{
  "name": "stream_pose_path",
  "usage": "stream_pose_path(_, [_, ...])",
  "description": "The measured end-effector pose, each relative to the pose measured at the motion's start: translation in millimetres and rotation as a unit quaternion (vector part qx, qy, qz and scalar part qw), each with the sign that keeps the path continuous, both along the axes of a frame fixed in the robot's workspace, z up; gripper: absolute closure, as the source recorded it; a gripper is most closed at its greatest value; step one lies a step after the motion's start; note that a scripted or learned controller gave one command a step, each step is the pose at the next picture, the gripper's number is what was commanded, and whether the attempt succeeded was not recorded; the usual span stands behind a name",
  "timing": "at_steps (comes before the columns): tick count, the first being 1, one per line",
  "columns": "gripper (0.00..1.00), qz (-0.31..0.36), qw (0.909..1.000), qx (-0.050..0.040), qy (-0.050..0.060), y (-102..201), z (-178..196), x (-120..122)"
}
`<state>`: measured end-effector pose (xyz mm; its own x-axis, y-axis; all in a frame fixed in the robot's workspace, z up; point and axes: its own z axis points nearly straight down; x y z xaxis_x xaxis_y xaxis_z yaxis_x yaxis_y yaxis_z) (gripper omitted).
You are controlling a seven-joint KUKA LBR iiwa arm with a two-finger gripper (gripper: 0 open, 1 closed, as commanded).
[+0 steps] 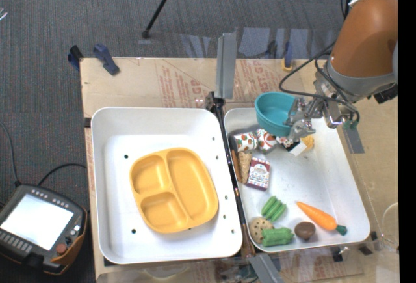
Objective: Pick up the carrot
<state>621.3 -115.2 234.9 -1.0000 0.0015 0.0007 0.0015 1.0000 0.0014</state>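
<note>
Tool at about two o'clock in the frame, low over the far end of the right bin, below the grey wrist and orange band. Cannot tell whether open or shut; nothing seen gripped. Just at its nine o'clock, a teal bowl, close beside or touching. At its six o'clock, small white and yellow items, too jumbled to name. Further out toward eight o'clock, a printed packet, a cone-like piece and a small red-and-white box. Carrot well apart from the tool, at roughly six o'clock from it, lying flat near the bin's near right corner, green top pointing to four o'clock. Near it, at its nine o'clock, a green pod-like toy; along the near wall, a cookie, a green lumpy piece, a brown round item. Across the divider, left bin with a yellow divided plate. Brown tabletop beyond.
</note>
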Motion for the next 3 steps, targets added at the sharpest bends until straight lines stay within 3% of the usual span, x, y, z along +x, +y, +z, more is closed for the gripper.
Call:
stream_pose_path(1, [0.0, -0.018, 0.9998, 0.001, 0.007, 9.1, -101.5, -121.6])
stream_pose_path(2, [0.0, -0.02, 0.9997, -0.0045, -0.015, -36.5, -131.1, -136.9])
stream_pose_path(3, [0.0, -0.005, 0.9999, -0.0021, -0.009, -71.2, -142.2, -139.9])
